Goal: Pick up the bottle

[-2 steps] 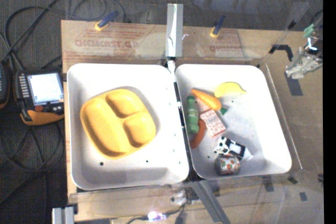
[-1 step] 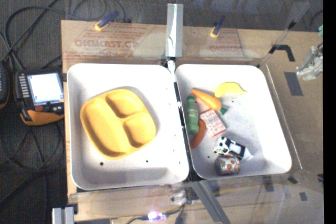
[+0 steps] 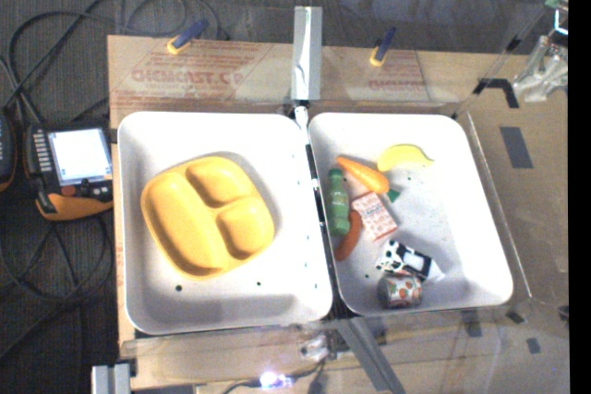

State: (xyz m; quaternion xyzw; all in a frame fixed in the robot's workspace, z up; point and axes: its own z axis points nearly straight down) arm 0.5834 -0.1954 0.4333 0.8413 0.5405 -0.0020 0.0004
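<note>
Camera view: my end effector [image 3: 545, 69] sits at the far right, beyond the right bin [image 3: 480, 198]; I cannot tell its state. The bottle [image 3: 339, 200], green, lies by that bin's left wall, beside a carrot [image 3: 362, 173]. Left bin [image 3: 138, 291] holds a yellow tray [image 3: 211, 215].

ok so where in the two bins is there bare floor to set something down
Right bin: bare floor along its right side and far-right corner, beside the yellow piece. Its left half is crowded: green bottle, carrot, carton, can. Left bin: bare strips around the yellow tray, widest at the near edge.
</note>
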